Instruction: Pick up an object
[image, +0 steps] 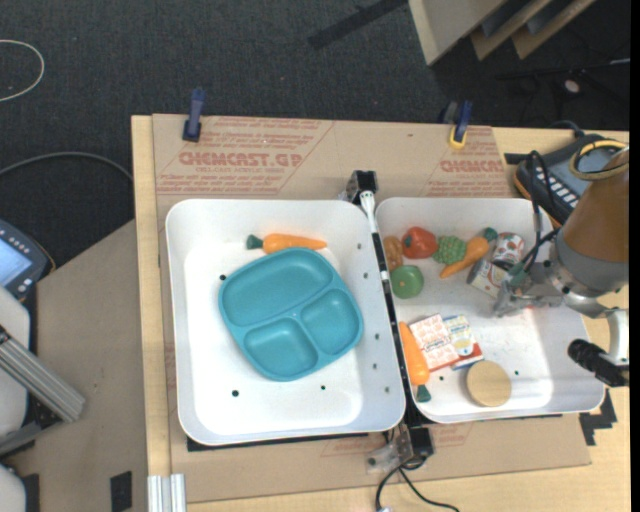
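Note:
My gripper (512, 292) hangs low over the right bin (560, 400), near its right middle, with the grey arm and orange band (600, 225) coming in from the right. A small silvery can (496, 262) lies just up and left of the gripper, touching or nearly touching it. Further left are a small carrot (467, 256), a green leafy toy (449, 248), a red pepper (420, 242) and a green apple (406, 283). A red-and-white box (441, 340), a tan round disc (489, 384) and an orange piece (412, 358) lie at the bin's front.
The left bin (200, 380) holds a teal divided plate (290, 314) and a carrot (290, 242) behind it. A black divider rail (378, 262) runs between the bins. A dark device with cables (560, 175) sits behind the arm at the right.

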